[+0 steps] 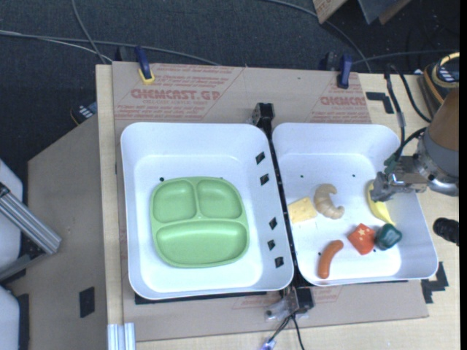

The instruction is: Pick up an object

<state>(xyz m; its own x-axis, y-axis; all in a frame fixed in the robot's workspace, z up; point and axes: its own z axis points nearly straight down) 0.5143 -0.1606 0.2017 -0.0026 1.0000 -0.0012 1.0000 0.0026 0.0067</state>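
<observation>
Two shallow white bins sit side by side on the bench, and all the loose stuff is in the right bin [343,141]. The left bin [139,148] just carries a green plastic divided tray [198,221].

Progress-wise: nothing is lifted yet, as far as I can see. The gripper [384,188] is down at the right bin's right edge, just above a yellow banana-shaped toy [380,210] that pokes out from under it (my guess is that's the target). Whether it's open, closed or actually gripping the banana, I can't tell; the metal bits blur together from this angle. So the grab and the lift both look like they're left to do.

Other candidates: a tan curved croissant-like piece [328,200] and a pale yellow cheese wedge [301,211] near the bin's middle, an orange sausage [329,258] toward the front edge, and a red strawberry-like toy with a green top [371,238] toward the front right corner.

Most of the banana is hidden by the gripper, and the arm is cut off at the picture's right side.
</observation>
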